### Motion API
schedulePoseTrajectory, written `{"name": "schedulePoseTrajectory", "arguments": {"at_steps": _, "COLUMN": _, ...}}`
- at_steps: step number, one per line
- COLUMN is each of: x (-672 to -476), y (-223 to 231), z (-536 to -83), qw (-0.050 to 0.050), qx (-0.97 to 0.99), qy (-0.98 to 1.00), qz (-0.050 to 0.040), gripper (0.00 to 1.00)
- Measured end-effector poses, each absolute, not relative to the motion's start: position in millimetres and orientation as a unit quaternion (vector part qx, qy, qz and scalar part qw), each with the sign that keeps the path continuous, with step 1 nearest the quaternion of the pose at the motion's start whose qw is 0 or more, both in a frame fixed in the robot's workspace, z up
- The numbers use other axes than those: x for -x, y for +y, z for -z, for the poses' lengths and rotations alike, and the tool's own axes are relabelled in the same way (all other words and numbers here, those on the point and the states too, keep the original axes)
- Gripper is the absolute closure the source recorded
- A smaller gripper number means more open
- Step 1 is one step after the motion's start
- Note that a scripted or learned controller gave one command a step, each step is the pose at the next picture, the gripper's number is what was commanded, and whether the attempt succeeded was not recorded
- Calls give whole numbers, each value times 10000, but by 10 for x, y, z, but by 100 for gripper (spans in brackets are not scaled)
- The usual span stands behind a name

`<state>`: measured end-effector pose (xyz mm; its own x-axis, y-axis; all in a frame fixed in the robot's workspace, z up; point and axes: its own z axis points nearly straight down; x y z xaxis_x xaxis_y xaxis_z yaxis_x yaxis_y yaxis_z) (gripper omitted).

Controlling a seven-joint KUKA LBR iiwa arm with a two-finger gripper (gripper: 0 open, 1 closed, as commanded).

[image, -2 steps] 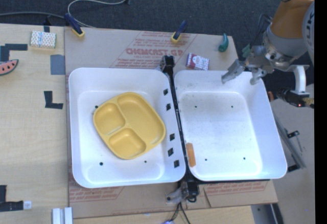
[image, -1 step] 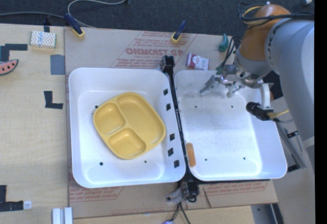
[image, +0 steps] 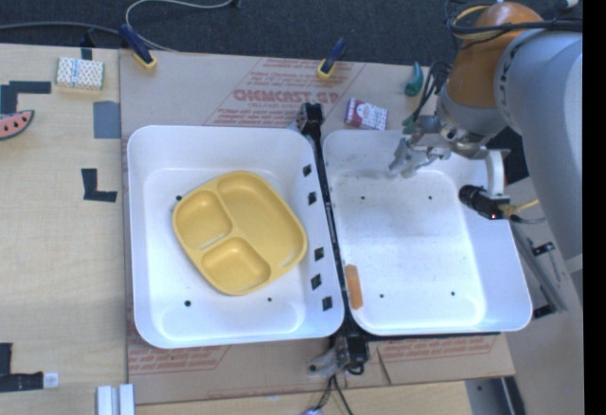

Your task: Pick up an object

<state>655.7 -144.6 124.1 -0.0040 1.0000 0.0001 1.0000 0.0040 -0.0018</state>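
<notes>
A yellow plate with three compartments point(image: 239, 231) lies flat in the middle of the left bin point(image: 151, 309). A small orange stick-shaped object point(image: 353, 285) lies in the right bin point(image: 492, 309), against its left wall near the front. My gripper point(image: 407, 162) hangs over the back part of the right bin, near its far wall, well away from the orange object and the plate. No object is seen at its tip.
A red and white packet point(image: 365, 114) lies on the cardboard behind the bins. Clamps point(image: 137, 45) point(image: 331, 58) sit at the cardboard's far edge. A black divider with clips point(image: 317, 205) runs between the bins. The grey arm point(image: 540, 119) fills the right side.
</notes>
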Motion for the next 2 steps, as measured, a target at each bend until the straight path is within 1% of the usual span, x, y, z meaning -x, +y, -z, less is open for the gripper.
{"name": "schedulePoseTrajectory", "arguments": {"at_steps": 1, "x": -6556, "y": -1447, "z": -1239, "qw": 7, "qx": 7057, "qy": -7085, "qz": -8, "gripper": 0}}
{"name": "schedulePoseTrajectory", "arguments": {"at_steps": 2, "x": -6405, "y": -1309, "z": -859, "qw": -11, "qx": 7068, "qy": -7074, "qz": -3, "gripper": 0}}
